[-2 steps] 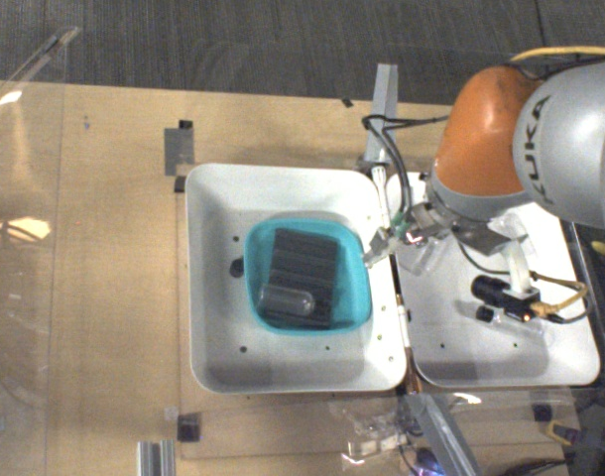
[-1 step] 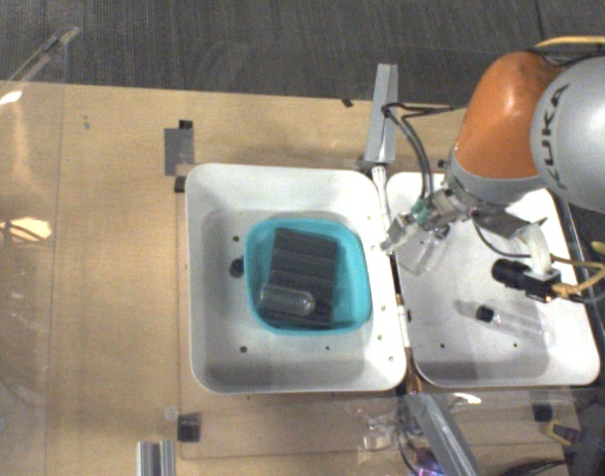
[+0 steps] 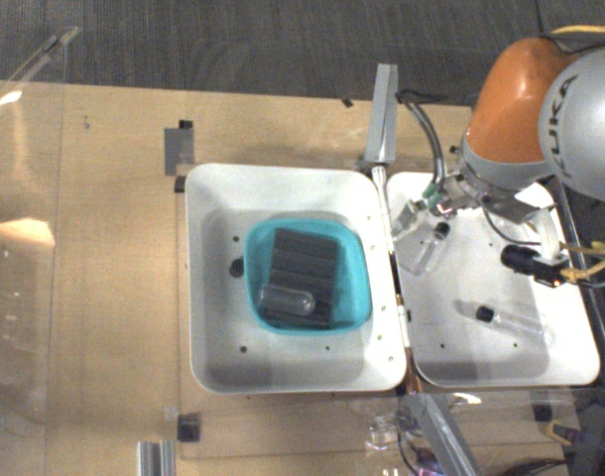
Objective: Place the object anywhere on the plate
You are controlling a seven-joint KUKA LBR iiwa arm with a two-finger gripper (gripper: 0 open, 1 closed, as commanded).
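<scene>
Plate: teal plate [image 3: 354,266] sits in the middle of the left bin [image 3: 208,296], my landmark for everything below.
On the plate: a dark ribbed block [image 3: 304,261] covers most of it, and a small dark cylinder [image 3: 288,300] lies on the block's near end.
Right of the plate: the right bin [image 3: 501,365] holds a clear tube with a dark cap [image 3: 501,317], well apart from the plate, and another clear tube [image 3: 428,246] closer to the plate, just past the wall between the bins.
Claw [image 3: 431,206]: I hang over the right bin's far left corner, right of the plate, above the closer tube; I cannot tell my claw's state from this slant.
Carrying: nothing visibly.
Risk: clear, round tubes may roll or slip as I close.
Risk: the crowded plate could let a dropped tube roll off the block.
</scene>
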